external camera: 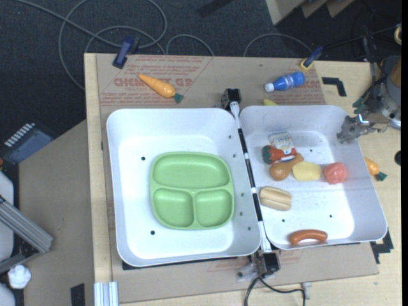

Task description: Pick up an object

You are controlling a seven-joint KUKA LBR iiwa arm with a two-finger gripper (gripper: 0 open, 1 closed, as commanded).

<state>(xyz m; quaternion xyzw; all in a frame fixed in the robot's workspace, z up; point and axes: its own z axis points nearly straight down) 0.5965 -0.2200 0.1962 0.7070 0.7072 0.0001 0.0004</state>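
1. Shallow white plastic bins: two, side by side. The left bin (127,145) holds one pale green three-compartment plastic tray (191,189). The right bin (357,215) holds the loose toy food.
2. Toy food in the right bin, six pieces:
   - one small printed white-and-red packet (281,143), near the bin's middle;
   - one brown rounded piece (280,170), just below the packet;
   - one yellow lemon-shaped piece (306,171), touching the brown one;
   - one red round piece (335,172), just beside the yellow one;
   - one tan bread roll (275,198), against the bin's left wall;
   - one orange-red sausage (308,237), at the near wall.
3. Items on the bench outside the bins: one orange toy carrot (159,86); one blue-and-white plastic bottle (285,81), lying on its side; one small orange piece (373,168) past the right bin's rim, partly hidden.
4. Two-finger metal gripper (351,129): one, at the right bin's far right rim, well apart from the food. Whether its fingers are parted or closed cannot be told; the arm is cut off at the edge.
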